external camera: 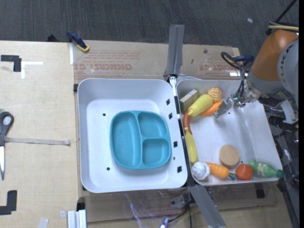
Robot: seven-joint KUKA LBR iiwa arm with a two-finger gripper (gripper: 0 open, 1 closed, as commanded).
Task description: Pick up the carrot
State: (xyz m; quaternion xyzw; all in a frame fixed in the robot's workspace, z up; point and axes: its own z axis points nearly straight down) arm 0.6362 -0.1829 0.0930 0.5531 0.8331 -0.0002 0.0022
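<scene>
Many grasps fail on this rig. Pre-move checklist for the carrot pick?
1. Carrot visible in right bin: ok, near front wall.
2. Carrot free of neighbours: not ok, white piece touches its left end, tomato just right.
3. Pincer over carrot: not ok, it sits at the bin's back by the yellow piece.
4. Pincer free of load: cannot tell.
5. Path forward: not ok, tan disc lies between.

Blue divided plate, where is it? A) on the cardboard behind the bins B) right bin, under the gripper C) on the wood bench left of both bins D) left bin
D: the blue divided plate lies flat in the left bin, while the gripper is over the right bin among the toy food.
</scene>
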